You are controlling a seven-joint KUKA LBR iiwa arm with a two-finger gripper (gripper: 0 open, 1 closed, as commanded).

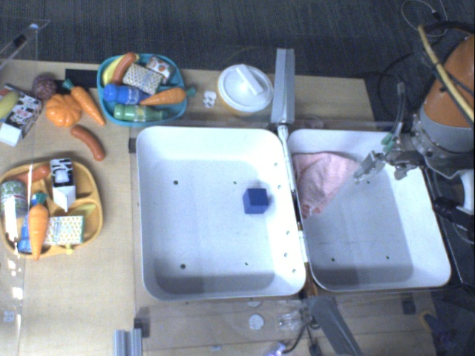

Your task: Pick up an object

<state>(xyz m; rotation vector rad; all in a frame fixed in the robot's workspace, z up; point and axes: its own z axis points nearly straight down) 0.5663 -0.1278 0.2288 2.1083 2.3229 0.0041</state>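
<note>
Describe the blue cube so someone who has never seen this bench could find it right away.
Start at the two shallow white bins side by side and take the left bin. Near its middle, a little toward the divider, sits the blue cube, alone on the white floor. The right bin holds a pink cloth, soft and flat, so the small dark blue block stands out.

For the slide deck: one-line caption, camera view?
Gripper over right bin beside pink cloth; blue cube in left bin.

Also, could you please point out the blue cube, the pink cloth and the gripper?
blue cube [256,200], camera view, middle of its top face.
pink cloth [320,178], camera view, middle of the folds.
gripper [369,167], camera view, between its fingertips.
</note>
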